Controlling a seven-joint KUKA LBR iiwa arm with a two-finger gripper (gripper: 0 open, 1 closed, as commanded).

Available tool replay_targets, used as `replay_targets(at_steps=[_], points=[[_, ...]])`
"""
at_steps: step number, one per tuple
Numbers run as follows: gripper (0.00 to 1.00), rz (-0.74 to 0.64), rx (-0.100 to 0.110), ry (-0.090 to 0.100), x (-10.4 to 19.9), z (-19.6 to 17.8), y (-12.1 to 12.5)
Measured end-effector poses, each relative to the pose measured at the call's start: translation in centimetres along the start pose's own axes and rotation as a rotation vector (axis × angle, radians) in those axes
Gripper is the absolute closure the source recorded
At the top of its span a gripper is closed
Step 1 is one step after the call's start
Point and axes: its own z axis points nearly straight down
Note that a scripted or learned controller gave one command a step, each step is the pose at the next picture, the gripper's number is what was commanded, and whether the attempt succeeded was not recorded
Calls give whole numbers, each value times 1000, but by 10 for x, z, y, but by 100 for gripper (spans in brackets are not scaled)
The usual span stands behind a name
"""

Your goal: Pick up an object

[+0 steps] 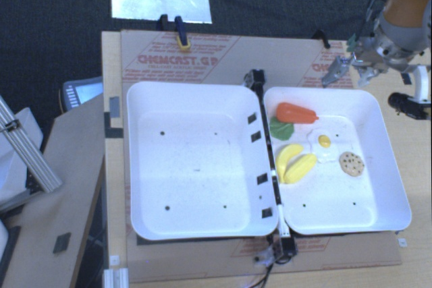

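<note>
Approach stage: the tool [349, 72] hangs spread and bare above the right bin [385, 165], needing descent onto the carrot [297, 112].

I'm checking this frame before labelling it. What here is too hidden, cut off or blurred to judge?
- Arm: cut off by the camera view's top and right edges.
- Hand: small and blurred, above the right bin's far rim.
- Green toy: partly covered by the carrot; its kind is unclear.
- Bananas: overlapping, so where they join is hard to see.
- Cookie: too small for surface detail.
</note>
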Motion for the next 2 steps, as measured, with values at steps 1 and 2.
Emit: replay_targets(at_steps=[1,2], points=[[0,1,6,1,57,15,1],[0,2,4,1,120,-25,3]])
